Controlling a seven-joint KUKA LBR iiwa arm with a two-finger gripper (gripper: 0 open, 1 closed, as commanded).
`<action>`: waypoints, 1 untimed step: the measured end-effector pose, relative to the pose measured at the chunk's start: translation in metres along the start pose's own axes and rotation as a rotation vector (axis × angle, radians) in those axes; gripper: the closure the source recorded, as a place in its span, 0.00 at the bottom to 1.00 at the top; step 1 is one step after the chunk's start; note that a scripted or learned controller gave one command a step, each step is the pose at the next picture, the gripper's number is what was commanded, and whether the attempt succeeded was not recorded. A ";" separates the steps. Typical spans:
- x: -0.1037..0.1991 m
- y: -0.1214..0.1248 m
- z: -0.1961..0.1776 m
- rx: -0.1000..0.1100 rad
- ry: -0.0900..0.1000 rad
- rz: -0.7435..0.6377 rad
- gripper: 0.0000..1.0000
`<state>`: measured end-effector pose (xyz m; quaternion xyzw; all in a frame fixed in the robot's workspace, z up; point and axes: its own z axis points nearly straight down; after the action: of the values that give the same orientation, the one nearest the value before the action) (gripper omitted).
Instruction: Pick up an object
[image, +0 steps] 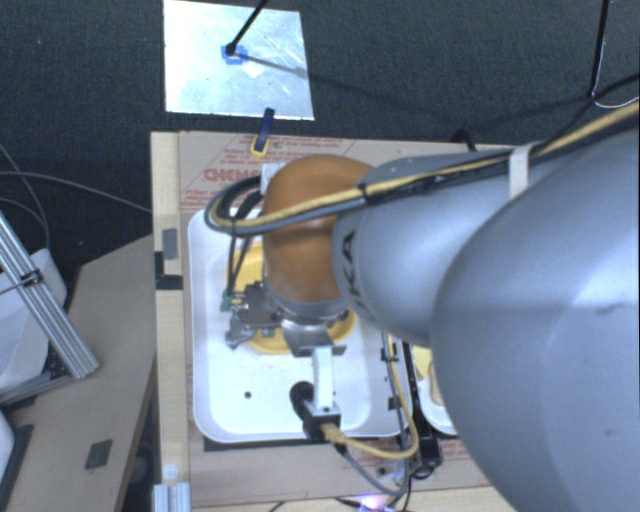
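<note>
The grey arm (480, 300) reaches in from the right and covers much of the scene, its orange band (305, 225) sitting over the left white bin (215, 400). Below the band, the end effector (285, 330) hangs low inside that bin, directly above a yellow object (262, 343) whose edge peeks out beneath it at the bin's middle. Whether the end effector is open or closed, or grips anything, I cannot tell, since the wrist hides its tips. A yellow and black cable bundle (300, 205) loops around the band and trails down past the bin's front rim. A sliver of the right bin (440, 410) shows under the arm. Both bins rest on a cardboard sheet (215, 160) on the table.
</note>
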<state>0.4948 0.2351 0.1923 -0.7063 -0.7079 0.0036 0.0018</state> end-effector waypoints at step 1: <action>-0.001 0.002 -0.017 -0.008 0.004 0.002 1.00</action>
<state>0.4965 0.2343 0.2095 -0.7068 -0.7074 -0.0005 0.0005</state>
